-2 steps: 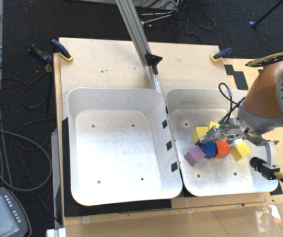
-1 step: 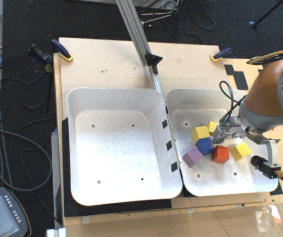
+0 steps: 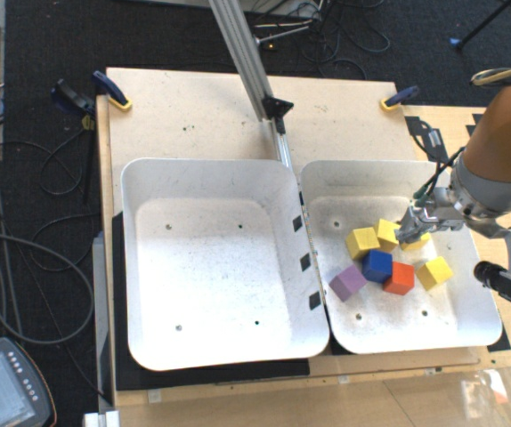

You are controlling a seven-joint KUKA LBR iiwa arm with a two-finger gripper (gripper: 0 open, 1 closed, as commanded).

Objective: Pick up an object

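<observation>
Across the bench, the left bin sits beside the right bin, where purple, yellow, blue, orange and yellow blocks cluster. No writing is legible. The gripper touches a yellow block; its pincer's state I cannot tell.

This is a robotics lab or test cell. A pale particleboard table stands on dark carpet, with blue-and-yellow clamps gripping its far corners and a slanted aluminium camera pole rising from its far middle. Black cables trail over the floor left of the table, and a grey handheld control pendant lies beyond its near left corner.
</observation>
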